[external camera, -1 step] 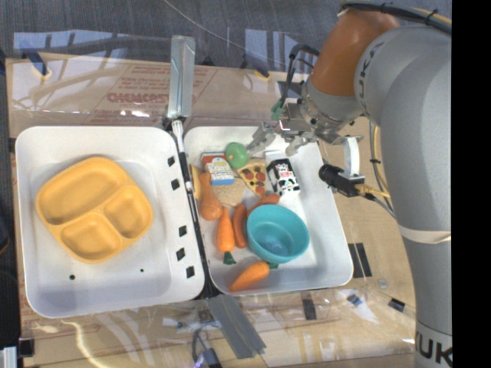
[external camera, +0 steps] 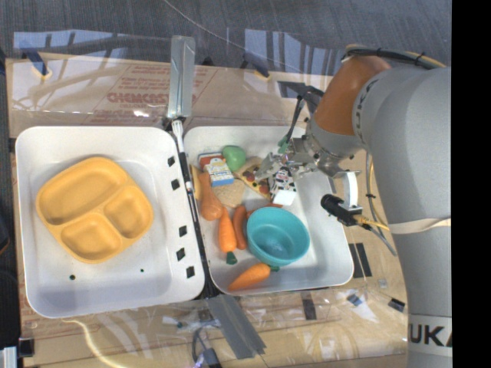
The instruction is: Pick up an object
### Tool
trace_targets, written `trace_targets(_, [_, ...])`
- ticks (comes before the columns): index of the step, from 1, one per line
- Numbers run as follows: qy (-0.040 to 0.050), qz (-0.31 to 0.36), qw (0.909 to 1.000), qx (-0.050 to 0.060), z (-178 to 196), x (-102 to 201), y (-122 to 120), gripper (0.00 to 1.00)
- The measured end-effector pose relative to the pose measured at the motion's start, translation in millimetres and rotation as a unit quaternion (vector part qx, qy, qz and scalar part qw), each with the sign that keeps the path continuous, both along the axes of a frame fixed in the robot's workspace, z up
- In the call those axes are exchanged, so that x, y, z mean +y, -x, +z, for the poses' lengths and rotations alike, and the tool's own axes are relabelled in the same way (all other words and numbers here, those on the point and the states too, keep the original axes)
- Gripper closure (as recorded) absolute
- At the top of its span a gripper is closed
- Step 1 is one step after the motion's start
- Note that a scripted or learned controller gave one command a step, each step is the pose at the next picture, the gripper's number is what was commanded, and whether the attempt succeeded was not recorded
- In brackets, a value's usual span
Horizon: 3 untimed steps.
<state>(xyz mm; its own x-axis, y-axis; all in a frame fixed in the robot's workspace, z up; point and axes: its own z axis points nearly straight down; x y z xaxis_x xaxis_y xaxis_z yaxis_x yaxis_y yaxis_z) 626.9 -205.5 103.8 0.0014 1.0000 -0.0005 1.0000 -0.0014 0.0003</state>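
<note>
Arm: grey, orange band above the wrist, entering from the right and bent down over the right bin, upper right part. Gripper: low among the clutter near the bin's upper middle; whether its fingers are open or closed, or hold anything, cannot be told amid the small items there. Right bin contents: teal bowl, upright, centre; green round item near the top wall; small box with blue and red label beside it; tan round item just below the box; orange carrot-like pieces along the left side; another carrot near the bottom wall, just below the bowl. Left bin contents: one yellow divided plate, three compartments, lying left of centre. Open room: bare floor along the right bin's right and lower right; wide bare margin around the plate in the left bin.
</note>
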Motion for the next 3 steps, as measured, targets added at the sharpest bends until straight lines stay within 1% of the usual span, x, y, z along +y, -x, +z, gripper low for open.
trace_targets(1, [-0.0013, 0.001, 1.0, 0.004, 4.1, -0.4, 1.3, 1.0])
trace_targets(2, [-0.002, 0.003, 1.0, 0.007, 9.6, -0.9, 1.5, 1.0])
trace_targets(3, [-0.0009, 0.003, 1.0, -0.002, 86.8, 81.8, 14.3, 1.0])
